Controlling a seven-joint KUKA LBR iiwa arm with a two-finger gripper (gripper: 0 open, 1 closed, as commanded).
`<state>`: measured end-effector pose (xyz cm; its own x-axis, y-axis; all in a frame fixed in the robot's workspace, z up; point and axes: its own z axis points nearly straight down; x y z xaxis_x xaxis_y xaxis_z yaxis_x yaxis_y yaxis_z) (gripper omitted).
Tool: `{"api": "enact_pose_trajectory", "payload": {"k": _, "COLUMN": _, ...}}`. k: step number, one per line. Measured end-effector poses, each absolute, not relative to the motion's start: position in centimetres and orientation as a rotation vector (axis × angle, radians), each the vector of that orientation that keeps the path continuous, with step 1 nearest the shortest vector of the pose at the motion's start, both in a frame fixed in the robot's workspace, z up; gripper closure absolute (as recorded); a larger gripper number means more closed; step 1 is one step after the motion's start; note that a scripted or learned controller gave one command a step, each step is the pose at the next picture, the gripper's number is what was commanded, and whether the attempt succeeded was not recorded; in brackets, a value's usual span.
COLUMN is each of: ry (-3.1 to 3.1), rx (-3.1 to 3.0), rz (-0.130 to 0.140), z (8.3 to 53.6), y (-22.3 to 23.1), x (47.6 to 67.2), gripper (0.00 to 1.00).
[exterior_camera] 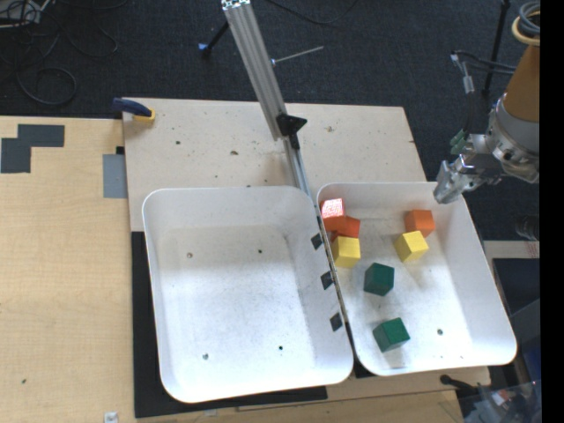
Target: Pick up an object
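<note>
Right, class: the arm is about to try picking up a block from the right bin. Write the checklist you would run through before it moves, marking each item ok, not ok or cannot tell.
1. Blocks available in the right bin: ok, six blocks lie there.
2. Gripper carrying nothing: ok, no block at its tip.
3. Gripper above a block: not ok, it sits at the bin's upper right rim.
4. Nearest target free-standing: not ok, the orange block touches the yellow block.
5. An isolated target exists: ok, the green block stands apart.
6. Fingers ready to close: cannot tell.

Arm (527,86) enters from right, wrist bent down-left, gripper (448,183) hanging low.
</note>
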<state>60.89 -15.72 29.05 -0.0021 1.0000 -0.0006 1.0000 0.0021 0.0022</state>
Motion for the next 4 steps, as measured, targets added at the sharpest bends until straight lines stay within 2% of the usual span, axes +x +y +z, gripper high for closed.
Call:
{"api": "enact_pose_trajectory", "payload": {"k": 2, "ry": 2.23, "rx": 2.219, "rz": -0.001, "z": 28.9, "y": -5.0, "x": 58.8, "gripper": 1.0}}
{"api": "enact_pose_trajectory", "payload": {"k": 3, "ry": 2.229, "rx": 2.221, "rz": -0.004, "z": 26.7, "y": -0.6, "x": 58.0, "gripper": 1.0}}
{"api": "enact_pose_trajectory", "payload": {"k": 4, "ry": 2.23, "rx": 2.22, "rz": -0.003, "z": 26.6, "y": 4.8, "x": 57.1, "gripper": 1.0}}
